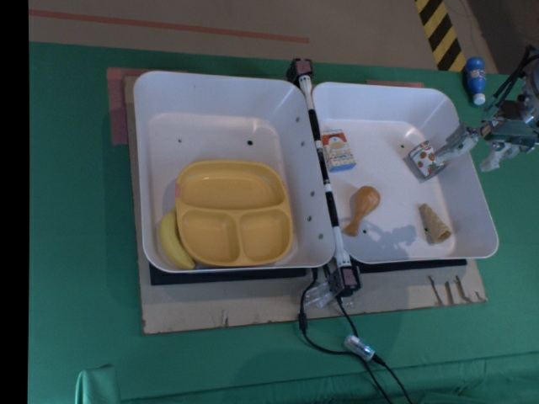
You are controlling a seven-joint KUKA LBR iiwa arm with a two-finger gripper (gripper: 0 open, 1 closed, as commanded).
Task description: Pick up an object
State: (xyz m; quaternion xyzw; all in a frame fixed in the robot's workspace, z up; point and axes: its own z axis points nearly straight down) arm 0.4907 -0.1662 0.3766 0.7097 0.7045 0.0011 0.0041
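Jaws seemingly clamped on a strawberry-print carton (pixel 426 159) above the right bin (pixel 472 225).

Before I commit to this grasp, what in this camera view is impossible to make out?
- Gripper: too small and blurred to tell whether it really grips the patterned carton at its tip.
- Arm: cut off by the right edge.
- Banana: partly hidden behind the yellow tray.
- Small box by the divider: print too small to read.
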